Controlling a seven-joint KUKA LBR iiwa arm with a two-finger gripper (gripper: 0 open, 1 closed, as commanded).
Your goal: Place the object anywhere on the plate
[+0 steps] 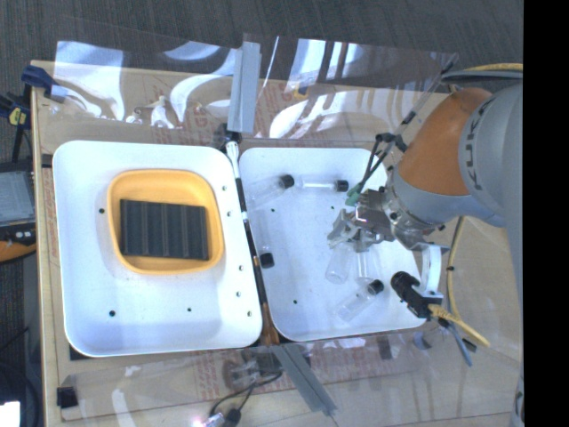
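A yellow square plate (200, 190) with a dark ridged centre lies in the left bin (80, 318). The right bin (293, 314) holds clear plastic vials with black caps. One vial (312, 185) lies near the bin's far wall, and another vial (356, 304) lies near its front right corner. A third clear vial (337, 269) sits just below my gripper (352, 231). The gripper hangs low over the right half of the right bin, among these vials. Nothing can be made out in its grasp from this angle.
A small black piece (266, 260) rests at the right bin's left wall. A raised divider (247, 238) separates the two bins. Clear plastic sheeting and a grey bar (242, 87) stand behind the bins. Cables and a black fitting (413, 294) hang off the wrist by the right bin's right rim.
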